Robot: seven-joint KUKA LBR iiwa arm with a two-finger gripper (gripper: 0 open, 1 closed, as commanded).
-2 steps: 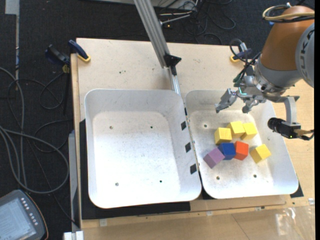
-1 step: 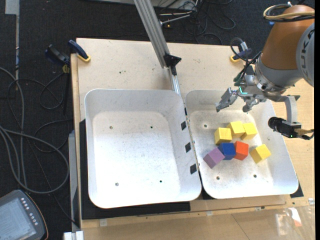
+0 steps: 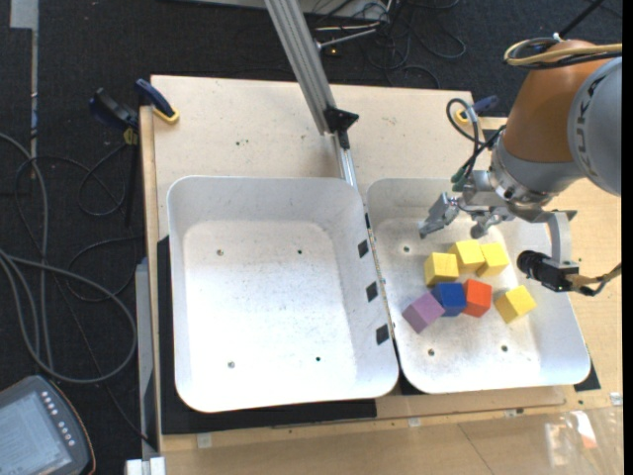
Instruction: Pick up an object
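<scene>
The tool [image 3: 457, 221] hangs spread open, gripping nothing. Just below it sit six blocks: three yellow [image 3: 442, 266], one blue [image 3: 451, 296], one orange [image 3: 478, 297], one purple [image 3: 424, 312].

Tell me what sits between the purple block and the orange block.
In the camera view, the blue block sits between the purple block and the orange block, touching the orange one.

A metal pole [image 3: 302, 52] slants down from the top to the wooden bench [image 3: 247, 127]. A blue and yellow clamp [image 3: 156, 101] grips the bench's far-left corner. Cables [image 3: 59, 255] trail over the dark floor, and what may be a tablet [image 3: 35, 433] lies at bottom left.
</scene>
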